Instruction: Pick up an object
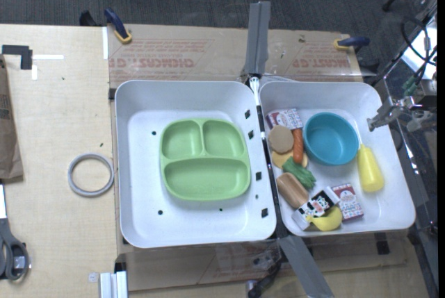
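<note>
Reaching in from the right edge, the gripper [379, 121] hangs above the right bin's [396, 213] rim, nothing visibly held; its state is unclear. Blue bowl [331, 138] and yellow bottle [370, 169] lie nearby.

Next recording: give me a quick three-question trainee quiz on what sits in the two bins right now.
1. True or false: the green three-compartment plastic plate lies in the left white bin.
2. Which item sits directly right of the round blue plastic bowl? A) the yellow plastic bottle B) the toy carrot C) the toy hot dog
3. Fill in: the toy banana lies near the ___ edge of the right white bin.

Key: 1 true; 2 A; 3 front (nearest the camera).
</note>
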### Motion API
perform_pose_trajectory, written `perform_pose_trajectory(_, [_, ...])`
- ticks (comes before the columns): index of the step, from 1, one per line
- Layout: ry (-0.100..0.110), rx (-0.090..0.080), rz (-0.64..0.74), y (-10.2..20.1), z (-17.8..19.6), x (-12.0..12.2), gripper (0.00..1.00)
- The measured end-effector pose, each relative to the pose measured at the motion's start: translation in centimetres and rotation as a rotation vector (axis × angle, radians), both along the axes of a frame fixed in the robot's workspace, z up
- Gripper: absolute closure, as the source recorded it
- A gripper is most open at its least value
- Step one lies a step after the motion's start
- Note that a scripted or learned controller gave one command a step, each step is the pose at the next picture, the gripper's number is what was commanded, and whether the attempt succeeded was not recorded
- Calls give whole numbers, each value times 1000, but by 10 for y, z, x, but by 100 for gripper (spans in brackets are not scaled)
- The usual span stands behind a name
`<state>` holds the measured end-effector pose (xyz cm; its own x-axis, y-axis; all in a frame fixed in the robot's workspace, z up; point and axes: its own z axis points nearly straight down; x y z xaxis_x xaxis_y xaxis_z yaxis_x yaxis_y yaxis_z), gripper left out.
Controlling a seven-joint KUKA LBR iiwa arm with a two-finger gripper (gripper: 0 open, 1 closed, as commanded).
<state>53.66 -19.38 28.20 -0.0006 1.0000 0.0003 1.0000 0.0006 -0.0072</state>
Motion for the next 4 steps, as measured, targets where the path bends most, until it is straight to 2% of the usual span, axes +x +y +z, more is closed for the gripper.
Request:
perform_pose_trajectory(1, [0, 1, -26, -29, -113, -14, 0])
perform_pose_trajectory(2, [-22, -5, -79, -27, -138, -11, 0])
perform_pose_trajectory(3, [-51, -12, -104, -26, -142, -6, 0])
perform_pose_trajectory(4, [-64, -15, -111, -25, -143, 1, 0])
